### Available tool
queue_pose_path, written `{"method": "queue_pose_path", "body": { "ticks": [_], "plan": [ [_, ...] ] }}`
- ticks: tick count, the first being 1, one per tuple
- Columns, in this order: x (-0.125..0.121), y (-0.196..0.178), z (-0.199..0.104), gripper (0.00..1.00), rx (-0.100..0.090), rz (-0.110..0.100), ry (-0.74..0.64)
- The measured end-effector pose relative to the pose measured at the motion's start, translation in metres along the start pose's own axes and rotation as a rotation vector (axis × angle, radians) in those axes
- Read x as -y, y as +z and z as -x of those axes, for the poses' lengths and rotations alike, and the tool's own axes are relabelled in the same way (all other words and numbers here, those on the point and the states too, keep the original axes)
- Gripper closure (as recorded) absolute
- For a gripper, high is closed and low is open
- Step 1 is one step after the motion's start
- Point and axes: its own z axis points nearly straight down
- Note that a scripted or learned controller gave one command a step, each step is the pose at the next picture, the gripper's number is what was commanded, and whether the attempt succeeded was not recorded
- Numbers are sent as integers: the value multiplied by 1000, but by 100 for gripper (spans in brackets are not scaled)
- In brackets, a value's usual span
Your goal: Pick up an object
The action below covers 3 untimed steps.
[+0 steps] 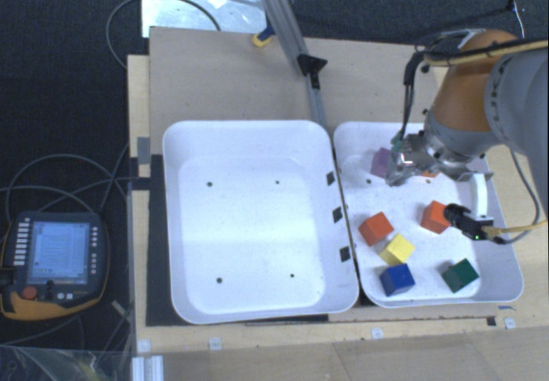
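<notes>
dark carpet surrounds bench (pixel 232 79); gripper (pixel 400 166) low in right bin (pixel 506 285), grip state unclear.

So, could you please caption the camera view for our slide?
KUKA arm's gripper lowered beside a purple block in the right bin, with five other coloured blocks.

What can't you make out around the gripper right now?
- Gripper: finger state hidden under the wrist, camera view.
- Purple block: partly covered by the gripper; contact unclear.
- Orange block beside the gripper: mostly hidden by the arm.
</notes>
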Motion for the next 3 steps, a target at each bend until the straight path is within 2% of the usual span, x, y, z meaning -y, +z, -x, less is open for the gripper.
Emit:
{"method": "queue_pose_path", "body": {
  "ticks": [2,3],
  "plan": [
    [-1,-89,-6,100,0,1,-3],
    [-26,-82,-62,100,-3,-1,-8]
  ]
}}
